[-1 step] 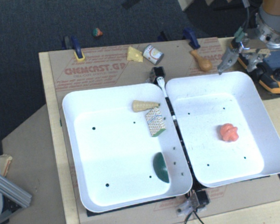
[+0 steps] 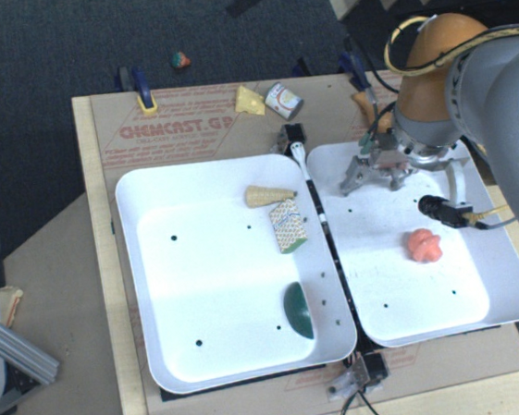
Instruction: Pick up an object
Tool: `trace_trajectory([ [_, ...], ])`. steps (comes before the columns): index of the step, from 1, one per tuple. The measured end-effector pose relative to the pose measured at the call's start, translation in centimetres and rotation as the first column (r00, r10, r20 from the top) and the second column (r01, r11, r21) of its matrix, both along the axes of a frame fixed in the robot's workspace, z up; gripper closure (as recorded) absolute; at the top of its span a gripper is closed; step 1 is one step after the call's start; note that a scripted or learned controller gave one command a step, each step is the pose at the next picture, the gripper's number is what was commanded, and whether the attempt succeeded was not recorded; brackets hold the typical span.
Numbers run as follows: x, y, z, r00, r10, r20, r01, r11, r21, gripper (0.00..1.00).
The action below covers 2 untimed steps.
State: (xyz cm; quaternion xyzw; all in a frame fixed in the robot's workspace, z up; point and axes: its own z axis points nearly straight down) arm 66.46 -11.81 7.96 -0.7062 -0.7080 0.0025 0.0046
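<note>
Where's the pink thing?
In the camera view, the pink thing lies near the middle of the right bin, apart from the hand at the bin's far left corner.

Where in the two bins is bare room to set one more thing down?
The left bin is bare across its left half; crowded along its right wall are the tan cone, patterned packet and green object. The right bin is free near its front rim, below the pink object.
</note>
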Motion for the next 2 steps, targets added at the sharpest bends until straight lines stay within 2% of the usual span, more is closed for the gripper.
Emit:
trace_trajectory([
  [1,-2.1,-2.0,0.5,1.0,-0.005,0.006,0.005,1.0,-0.003,0.0],
  [2,-5.7,-4.2,0.5,1.0,-0.005,0.005,0.005,1.0,-0.002,0.0],
])
